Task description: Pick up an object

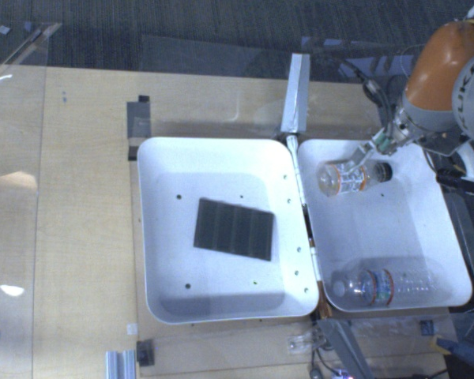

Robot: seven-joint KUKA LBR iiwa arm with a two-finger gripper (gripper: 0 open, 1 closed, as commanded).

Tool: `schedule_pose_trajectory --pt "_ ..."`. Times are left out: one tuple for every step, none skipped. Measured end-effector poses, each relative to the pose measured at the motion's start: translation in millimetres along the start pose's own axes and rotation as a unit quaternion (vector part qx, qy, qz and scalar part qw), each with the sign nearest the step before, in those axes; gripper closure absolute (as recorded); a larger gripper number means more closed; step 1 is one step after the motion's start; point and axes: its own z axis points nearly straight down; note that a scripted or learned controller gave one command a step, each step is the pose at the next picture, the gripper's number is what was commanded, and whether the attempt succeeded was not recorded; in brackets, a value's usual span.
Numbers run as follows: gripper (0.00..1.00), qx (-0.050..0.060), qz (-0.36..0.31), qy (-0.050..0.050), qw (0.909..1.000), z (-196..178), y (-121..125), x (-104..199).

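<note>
Small clear bottle [344, 178], orange-labelled: lies just left of the hand [377, 150], long axis pointing toward it; hand's opening cannot be told.

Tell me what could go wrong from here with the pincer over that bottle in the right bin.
1. The upper bottle is clear, round and lying on its side, so it may roll or slip away as the pincer closes near its dark cap end.
2. It lies close to the right bin's back wall, so the arm may bump the rim.
3. A nudged bottle could roll toward the second bottle at the front.
</note>
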Motion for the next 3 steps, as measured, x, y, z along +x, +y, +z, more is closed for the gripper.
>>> schedule_pose_trajectory --pt "0.0 -0.001 -0.004 -0.002 1.0 1.4 -0.7 2.2" --pt "0.0 -0.001 -0.008 -0.003 1.0 1.9 -0.7 2.9" --pt "0.0 0.0 -0.029 -0.003 0.9996 1.9 -2.2 1.5"
